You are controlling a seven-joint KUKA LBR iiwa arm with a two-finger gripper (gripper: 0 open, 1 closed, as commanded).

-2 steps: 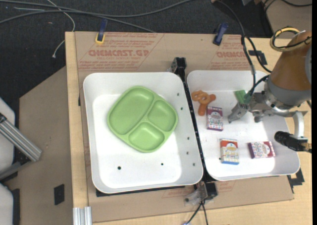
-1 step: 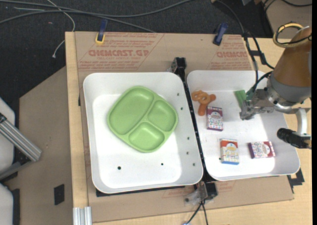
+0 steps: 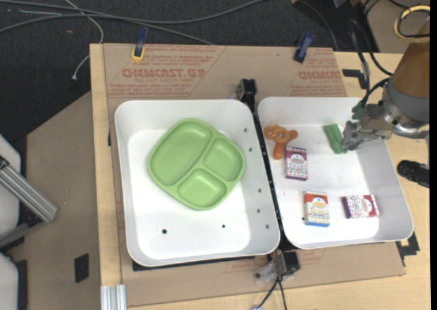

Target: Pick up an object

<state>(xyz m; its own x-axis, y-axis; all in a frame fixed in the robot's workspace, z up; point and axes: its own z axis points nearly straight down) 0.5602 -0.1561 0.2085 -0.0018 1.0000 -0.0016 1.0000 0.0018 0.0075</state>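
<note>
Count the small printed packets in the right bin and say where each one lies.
3. One packet lies near the bin's middle, below the orange piece; one sits near the front edge; one lies at the front right. The gripper may hide others.

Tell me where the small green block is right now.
The small green block lies in the right white bin, near its far edge, right of the orange toy and beside the tool.

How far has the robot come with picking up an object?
Done: the gripper has reached the right bin, next to the green block. In hand: nothing visibly lifted; the block, the orange toy and three small boxes all lie on the bin floor. Left: grasp one object and raise it.
</note>
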